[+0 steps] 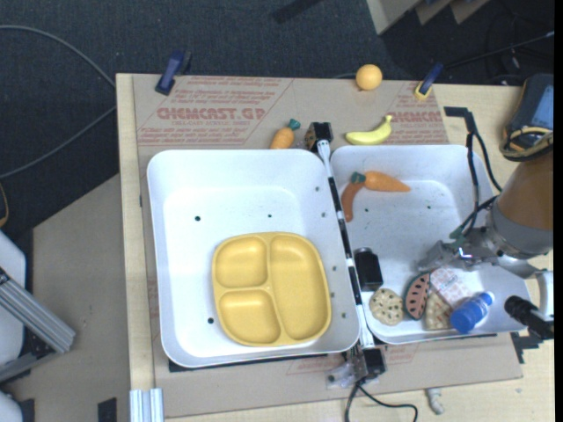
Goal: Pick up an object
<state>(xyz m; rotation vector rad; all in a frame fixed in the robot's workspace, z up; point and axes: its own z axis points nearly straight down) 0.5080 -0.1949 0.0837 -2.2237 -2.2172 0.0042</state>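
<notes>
Carrot [385,182] in right bin [413,155].

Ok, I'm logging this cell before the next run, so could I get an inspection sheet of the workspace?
Surface: bench bearing left bin and right bin.
Job's things: yellow divided plate in left bin; toy carrot, cookie, watermelon slice, blue-capped bottle in right bin.
Clutter: banana, orange ball, small carrot on the bench behind the bins.
Grippers: tool low over right bin; fingers unclear.
Cables: black cable along right bin.
Surroundings: dark floor.
</notes>
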